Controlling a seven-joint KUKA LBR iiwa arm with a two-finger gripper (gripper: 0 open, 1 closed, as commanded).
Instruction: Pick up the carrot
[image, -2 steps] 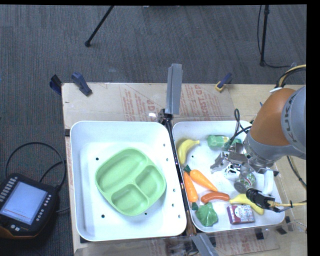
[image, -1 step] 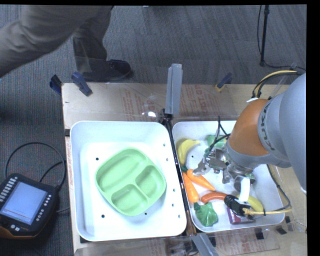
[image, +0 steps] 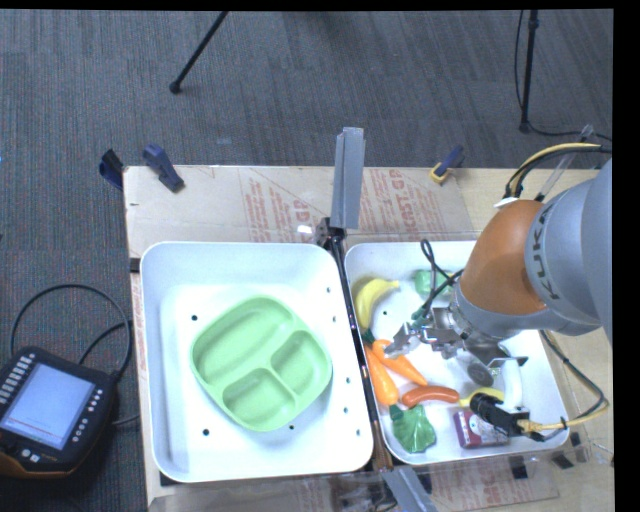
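Claw (image: 402, 343) (grip state cannot be told) hovers above carrot (image: 398, 364); crowding banana (image: 372, 296) risks misgrasp.

Dark grey carpet (image: 300, 90) covers the floor around a brown, cardboard-topped desk (image: 280, 205). Thin black stand legs (image: 200, 50) cross the carpet at the top. A handheld control screen (image: 45, 410) with a cable lies at lower left.
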